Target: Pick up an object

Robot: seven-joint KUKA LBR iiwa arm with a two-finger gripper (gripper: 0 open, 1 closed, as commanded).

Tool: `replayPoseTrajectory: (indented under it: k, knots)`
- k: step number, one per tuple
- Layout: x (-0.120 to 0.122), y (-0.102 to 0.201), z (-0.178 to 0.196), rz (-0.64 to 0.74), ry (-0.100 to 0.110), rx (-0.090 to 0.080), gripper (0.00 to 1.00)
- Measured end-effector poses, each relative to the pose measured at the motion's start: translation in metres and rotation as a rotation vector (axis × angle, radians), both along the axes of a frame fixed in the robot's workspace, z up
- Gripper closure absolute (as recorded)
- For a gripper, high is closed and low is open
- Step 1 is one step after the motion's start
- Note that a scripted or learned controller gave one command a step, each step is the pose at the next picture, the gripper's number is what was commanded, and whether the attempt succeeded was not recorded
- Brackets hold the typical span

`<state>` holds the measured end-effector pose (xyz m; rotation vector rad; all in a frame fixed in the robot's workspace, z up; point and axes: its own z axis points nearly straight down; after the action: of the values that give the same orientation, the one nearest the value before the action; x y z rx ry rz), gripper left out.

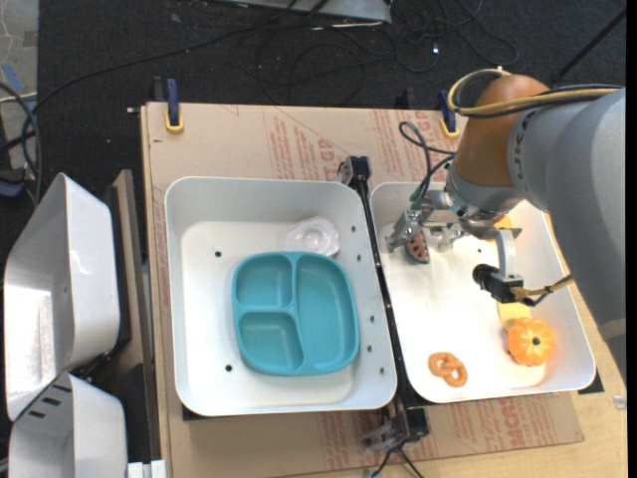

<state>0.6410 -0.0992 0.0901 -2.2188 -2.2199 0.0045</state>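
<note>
Two bins logged: left bin [189,267] with one teal divided plate [296,313] and one clear lid [314,236]; right bin [438,297] with one pretzel [448,368], one orange pumpkin [530,342], one small brown piece [419,250]. One gripper [416,231] sits over that piece; I cannot tell its jaw state. Risk, as I judge it: closing off-centre would nudge the piece aside.

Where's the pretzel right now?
The pretzel lies in the right bin, near its front edge, just left of the orange pumpkin and well below the pincer.
</note>
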Motion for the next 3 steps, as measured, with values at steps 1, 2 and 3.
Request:
replayPoseTrajectory:
  k: [1, 2, 3]
  knots:
    - [0.001, 0.0, 0.013, 0.0, -0.005, 0.0, 1.0]
    - [-0.001, -0.006, 0.058, -0.002, -0.009, -0.001, 1.0]
    - [0.002, 0.001, 0.103, 0.003, -0.009, -0.001, 1.0]
